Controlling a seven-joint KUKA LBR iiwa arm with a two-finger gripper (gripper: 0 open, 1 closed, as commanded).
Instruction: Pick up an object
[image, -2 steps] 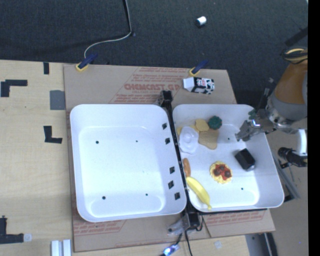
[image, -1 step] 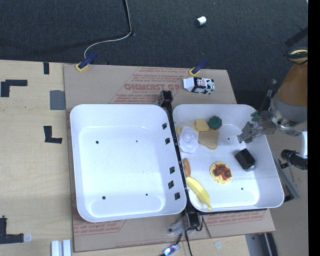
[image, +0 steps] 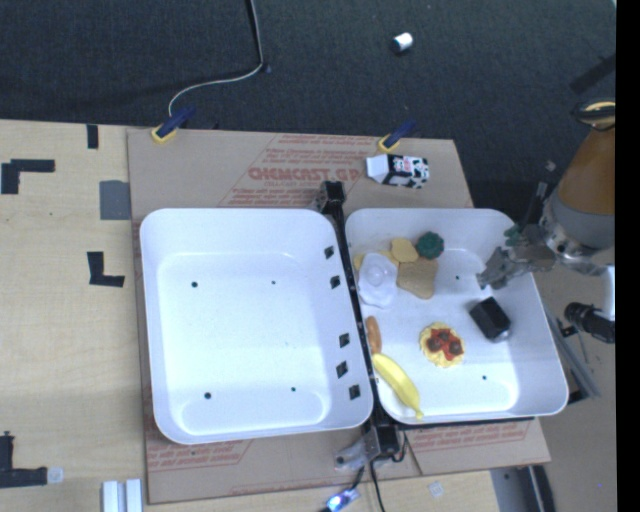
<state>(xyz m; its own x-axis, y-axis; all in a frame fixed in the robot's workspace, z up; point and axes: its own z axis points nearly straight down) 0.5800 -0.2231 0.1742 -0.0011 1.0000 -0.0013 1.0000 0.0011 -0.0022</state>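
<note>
The right bin holds a yellow banana, a small pizza-like toy with red spots, a black block, a tan piece, a yellow piece, a dark green knob, a white cup-like item and an orange sausage shape. My gripper hangs over the bin's right side, just above the black block, with nothing visible between its fingers.
The left bin lies beside the right one, with black clips along the divider. A small black-and-white toy sits on the cardboard behind the bins. A cable crosses the dark floor at the back.
</note>
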